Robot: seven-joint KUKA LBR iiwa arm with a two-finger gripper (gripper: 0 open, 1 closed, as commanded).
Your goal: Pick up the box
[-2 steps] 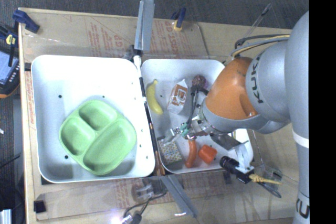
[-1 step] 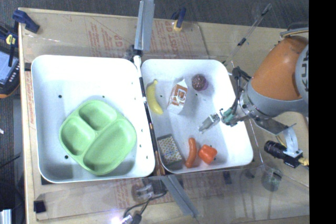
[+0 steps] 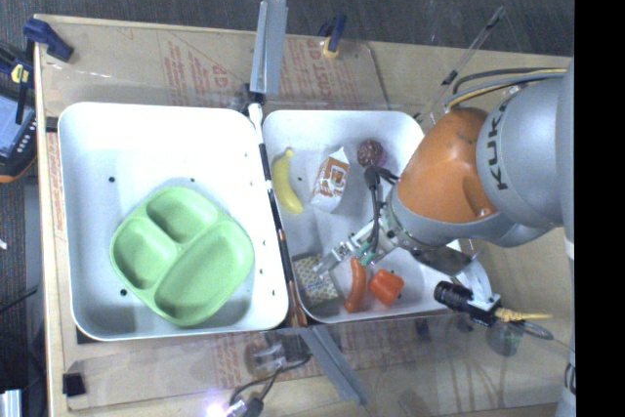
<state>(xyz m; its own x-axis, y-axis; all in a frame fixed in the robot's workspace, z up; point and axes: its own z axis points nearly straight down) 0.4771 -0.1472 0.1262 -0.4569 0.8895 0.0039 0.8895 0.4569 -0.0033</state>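
A small white and orange box lies in the right bin, near its middle, beside a yellow banana. My gripper hangs lower in that bin, below the box and apart from it, above a patterned flat packet and an orange-red sausage-shaped thing. The orange band of the arm covers the bin's right part.
A dark round fruit lies right of the box. An orange pepper sits at the right bin's near edge. The left bin holds a green divided plate. A wall separates the bins.
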